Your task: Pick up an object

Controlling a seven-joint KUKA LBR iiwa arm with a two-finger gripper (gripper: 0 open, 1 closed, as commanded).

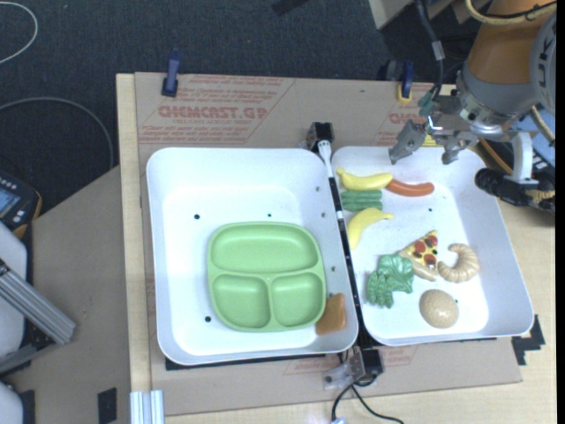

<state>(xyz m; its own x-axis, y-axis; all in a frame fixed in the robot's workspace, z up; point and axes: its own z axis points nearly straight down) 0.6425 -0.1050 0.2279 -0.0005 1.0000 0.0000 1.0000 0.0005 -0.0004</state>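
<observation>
A: Where is the gripper [427, 141] in relation to the hot dog [411, 186]?

B: Above the far end of the right bin [499, 254], just beyond the hot dog and apart from it. Its two fingers are spread, one on each side, with nothing between them.

A: And the other food toys?

B: All in that right bin. A yellow banana [364, 180] lies just left of the hot dog, against the bin's left wall. A green pea pod [360, 200] sits just nearer the camera than that banana, and a second banana [365, 225] lies nearer again. Well on the near side of the hot dog are a pizza slice [423, 253] and a croissant [458, 263], side by side and touching or nearly so. A green leafy piece [389, 278] lies left of the pizza, and a round bread roll [438, 307] sits nearest the camera.

A: What about the left bin [177, 237]?

B: It holds a green divided plate [266, 275], well to the left of the hot dog, across the wall between the bins. A small brown piece [332, 314] rests at the plate's near right corner.

A: Both bins sit on the table [216, 109]?

B: Yes, on a brown board.
</observation>
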